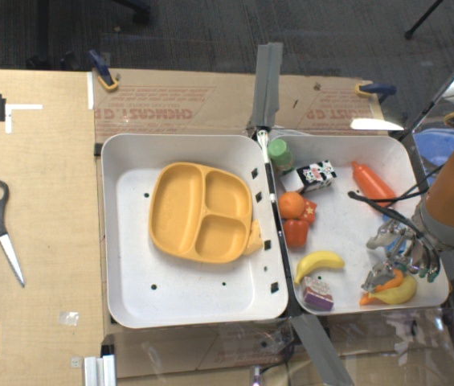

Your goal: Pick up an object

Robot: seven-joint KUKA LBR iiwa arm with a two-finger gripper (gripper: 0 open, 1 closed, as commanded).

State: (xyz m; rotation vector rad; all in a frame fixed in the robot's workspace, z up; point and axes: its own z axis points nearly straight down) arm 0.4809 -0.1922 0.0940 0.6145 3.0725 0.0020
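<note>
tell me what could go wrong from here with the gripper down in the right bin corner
1. The gripper sits low in the right bin's near corner over a yellow and orange toy; so close to the wall, a finger might catch the rim and the grasp could fail.
2. The toy lies partly under the gripper, so a closing grasp may just push it aside.
3. The banana and purple item lie nearby; a sideways sweep could knock them.
</note>
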